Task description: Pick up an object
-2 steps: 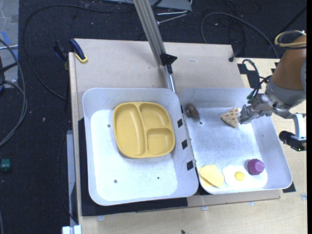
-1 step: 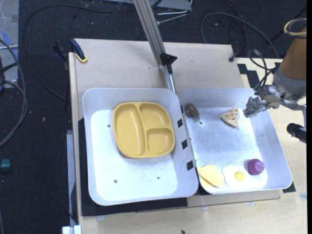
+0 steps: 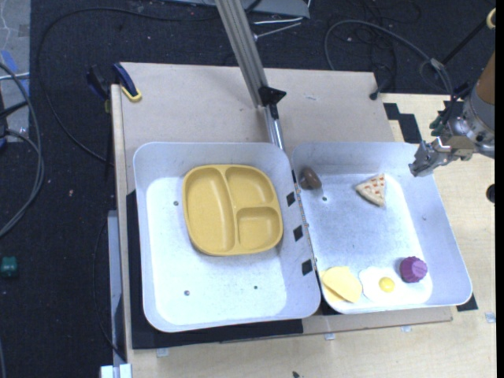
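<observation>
My gripper (image 3: 425, 162) hangs over the far right rim of the right bin (image 3: 441, 227), with nothing visibly held. A pizza slice (image 3: 372, 189) lies in that bin a little to the gripper's left. A brown lump (image 3: 310, 179) sits near the bin's back left corner. Along the front edge lie a yellow piece (image 3: 340, 283), a fried egg (image 3: 384, 283) and a purple object (image 3: 413, 269).
The left bin (image 3: 157, 290) holds a yellow divided plate (image 3: 233, 209). A metal pole (image 3: 246, 46) slants down to the seam between the bins. Cables lie on the dark floor behind the bench.
</observation>
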`<state>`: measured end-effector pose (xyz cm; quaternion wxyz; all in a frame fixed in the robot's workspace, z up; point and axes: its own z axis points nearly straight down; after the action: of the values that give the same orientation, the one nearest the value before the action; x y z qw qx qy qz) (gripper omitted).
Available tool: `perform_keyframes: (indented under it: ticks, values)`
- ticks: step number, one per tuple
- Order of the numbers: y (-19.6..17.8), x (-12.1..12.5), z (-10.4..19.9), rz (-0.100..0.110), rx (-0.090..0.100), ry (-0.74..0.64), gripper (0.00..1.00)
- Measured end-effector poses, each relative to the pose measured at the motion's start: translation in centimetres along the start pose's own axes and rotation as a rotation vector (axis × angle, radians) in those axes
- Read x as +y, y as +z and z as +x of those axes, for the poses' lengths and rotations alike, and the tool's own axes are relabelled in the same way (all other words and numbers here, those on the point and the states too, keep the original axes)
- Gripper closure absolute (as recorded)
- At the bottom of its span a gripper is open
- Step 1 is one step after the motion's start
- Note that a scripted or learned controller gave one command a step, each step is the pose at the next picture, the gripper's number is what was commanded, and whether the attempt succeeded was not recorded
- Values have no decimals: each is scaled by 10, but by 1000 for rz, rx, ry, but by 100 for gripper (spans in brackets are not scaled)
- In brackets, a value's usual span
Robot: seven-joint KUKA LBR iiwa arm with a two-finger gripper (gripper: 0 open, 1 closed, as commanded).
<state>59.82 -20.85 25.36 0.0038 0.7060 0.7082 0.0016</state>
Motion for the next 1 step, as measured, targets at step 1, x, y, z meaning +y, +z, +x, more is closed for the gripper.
perform_keyframes:
  ticks: [1]
  values:
    - [2, 2, 43, 7, 4, -4, 100]
